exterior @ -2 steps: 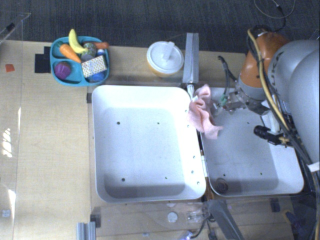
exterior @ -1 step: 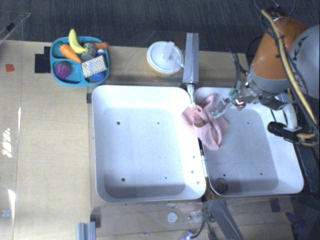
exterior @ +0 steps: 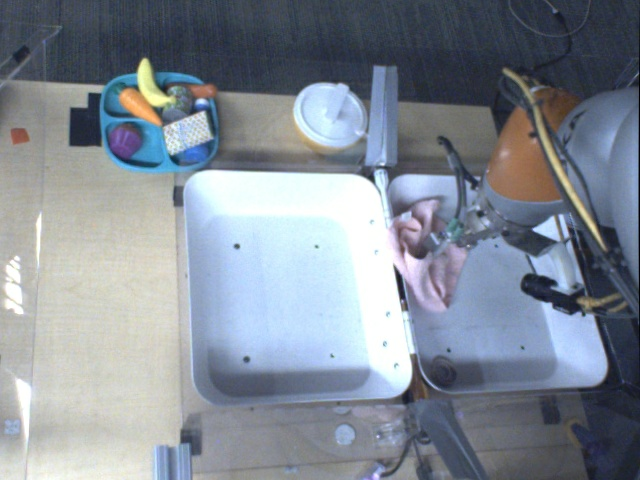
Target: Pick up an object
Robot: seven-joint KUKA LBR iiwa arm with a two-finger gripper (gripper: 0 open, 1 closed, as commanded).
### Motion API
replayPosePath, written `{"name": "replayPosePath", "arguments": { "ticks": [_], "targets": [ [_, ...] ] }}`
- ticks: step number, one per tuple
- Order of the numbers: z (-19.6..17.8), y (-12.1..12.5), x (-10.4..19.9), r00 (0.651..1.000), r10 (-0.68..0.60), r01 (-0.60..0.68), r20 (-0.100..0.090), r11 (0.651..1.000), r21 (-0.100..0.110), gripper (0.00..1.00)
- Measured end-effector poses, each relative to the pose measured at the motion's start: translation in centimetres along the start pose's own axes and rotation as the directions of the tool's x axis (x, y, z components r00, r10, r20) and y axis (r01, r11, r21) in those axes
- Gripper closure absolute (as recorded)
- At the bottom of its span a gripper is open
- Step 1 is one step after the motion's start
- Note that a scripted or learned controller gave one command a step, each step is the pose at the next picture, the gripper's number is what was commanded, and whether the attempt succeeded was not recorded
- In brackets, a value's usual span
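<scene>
Grey arm [exterior: 610, 158], orange-banded, reaches in from the right and bends down over the right bin [exterior: 520, 363]. Its end effector [exterior: 447, 233] is closed on a pink cloth [exterior: 428, 263], which hangs against that bin's left wall. Beside it sits the left bin [exterior: 290, 298] on the worktop [exterior: 90, 298].

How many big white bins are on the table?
2. The left bin sits in the middle of the bench. The right bin is beside it, under the arm, with a pink cloth draped at its left side by the gripper.
</scene>
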State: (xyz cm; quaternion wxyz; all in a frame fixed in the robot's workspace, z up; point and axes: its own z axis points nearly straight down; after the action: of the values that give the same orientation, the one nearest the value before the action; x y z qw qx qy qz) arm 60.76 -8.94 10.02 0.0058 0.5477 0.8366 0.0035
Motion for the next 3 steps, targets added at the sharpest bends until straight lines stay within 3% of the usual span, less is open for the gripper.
{"name": "replayPosePath", "arguments": {
  "ticks": [1, 2, 3],
  "targets": [
    [-1.1, 0.1, 0.1, 1.0, -0.001, 0.001, -0.001, 1.0, -0.002, 1.0],
    [-10.8, 7.1, 2.6, 0.998, -0.062, 0.062, -0.005, 0.998, 0.008, 1.0],
    [-13.0, 5.7, -2.7, 0.968, 0.251, -0.251, -0.001, 0.968, 0.013, 1.0]
  ]
}}
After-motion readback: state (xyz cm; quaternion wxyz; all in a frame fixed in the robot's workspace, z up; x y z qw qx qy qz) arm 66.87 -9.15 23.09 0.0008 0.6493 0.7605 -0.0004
